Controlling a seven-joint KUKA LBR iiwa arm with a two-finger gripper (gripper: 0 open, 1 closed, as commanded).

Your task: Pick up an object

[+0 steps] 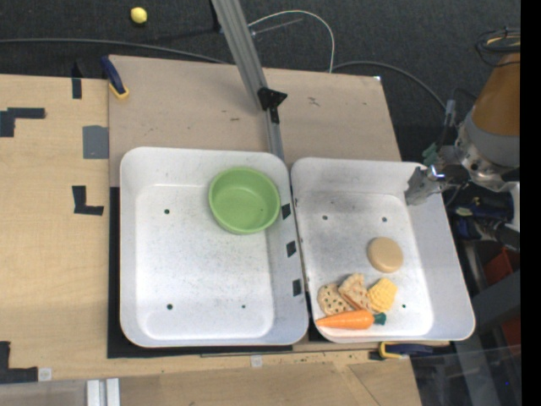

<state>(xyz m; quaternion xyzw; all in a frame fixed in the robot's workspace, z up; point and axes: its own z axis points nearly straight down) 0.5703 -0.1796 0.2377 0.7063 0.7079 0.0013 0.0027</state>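
Note:
A green bowl [244,199] sits in the left bin [144,227] near its upper right corner. In the right bin [439,303] lie a tan round bun [385,254], two brown crackers [345,295], a yellow corn piece [382,294] and an orange carrot [347,320] along the front wall. My gripper [420,186] hangs over the right bin's far right rim, above and right of the bun, away from all the objects. Nothing shows between its fingers.
A grey metal pole [245,49] slants down from the top to the gap between the bins. Cables [338,57] trail over the bench behind the bins. A small yellow ball [139,14] lies on the dark floor at top left.

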